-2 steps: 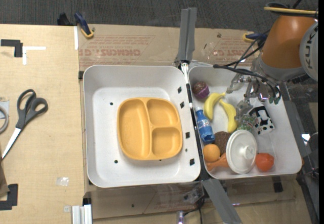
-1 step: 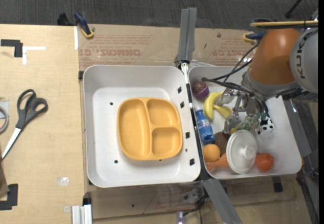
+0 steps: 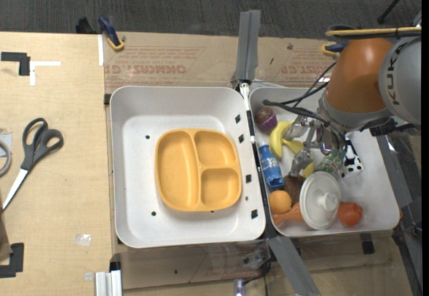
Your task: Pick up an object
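The arm (image 3: 365,77), grey with an orange band, is reaching in from the right and hanging over the right bin (image 3: 383,217). Its gripper (image 3: 315,147) is pointing down into the clutter near the middle of that bin. Whether the fingers are spread or closed cannot be told from this view, since metal parts and cables are crowding the wrist, and nothing is visibly lying between them.

The candidate objects are all lying in the right bin. A yellow banana (image 3: 280,136) is resting just left of the gripper, with a dark purple item (image 3: 266,116) near the bin's upper left corner. A blue bottle (image 3: 271,167) is lying along the left wall. An orange fruit (image 3: 280,201) is sitting below the bottle, beside a white round lidded container (image 3: 321,201). A red-orange tomato-like piece (image 3: 350,213) is lying at the lower right of that container, and a black-and-white toy (image 3: 350,163) is lying above it.

The left bin (image 3: 127,174) is holding a yellow divided plate (image 3: 198,169) near its centre. Scissors (image 3: 30,151) are lying on the tabletop (image 3: 60,221), well apart from both bins.
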Available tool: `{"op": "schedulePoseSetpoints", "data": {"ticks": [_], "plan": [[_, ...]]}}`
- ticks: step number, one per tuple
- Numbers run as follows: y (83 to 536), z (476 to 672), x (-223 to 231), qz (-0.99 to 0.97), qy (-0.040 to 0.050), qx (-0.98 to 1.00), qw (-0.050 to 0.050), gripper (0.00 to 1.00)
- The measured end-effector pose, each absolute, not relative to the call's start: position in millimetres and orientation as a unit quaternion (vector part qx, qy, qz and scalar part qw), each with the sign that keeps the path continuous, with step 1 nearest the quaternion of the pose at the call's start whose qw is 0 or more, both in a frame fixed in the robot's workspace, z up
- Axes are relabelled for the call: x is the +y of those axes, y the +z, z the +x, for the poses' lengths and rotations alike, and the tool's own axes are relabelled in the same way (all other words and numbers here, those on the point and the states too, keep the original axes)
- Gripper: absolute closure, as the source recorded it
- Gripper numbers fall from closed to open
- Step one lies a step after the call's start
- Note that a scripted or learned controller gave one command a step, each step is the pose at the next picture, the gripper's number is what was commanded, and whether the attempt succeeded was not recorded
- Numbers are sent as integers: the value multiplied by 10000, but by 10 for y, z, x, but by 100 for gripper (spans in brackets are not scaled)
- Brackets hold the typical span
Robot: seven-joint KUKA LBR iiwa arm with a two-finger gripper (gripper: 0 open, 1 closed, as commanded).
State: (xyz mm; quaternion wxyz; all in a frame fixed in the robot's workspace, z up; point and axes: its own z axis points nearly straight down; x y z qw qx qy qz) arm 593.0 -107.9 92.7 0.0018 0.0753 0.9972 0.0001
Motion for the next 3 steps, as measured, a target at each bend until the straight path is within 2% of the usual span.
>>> {"op": "schedulePoseSetpoints", "data": {"ticks": [1,2,3], "plan": [[1031,5949,-1075,740,-5,9972,44,100],[2973,6210,-1079,314,-6,9995,29,100],[2630,5417,-990,1055,-1,9944,5,100]]}}
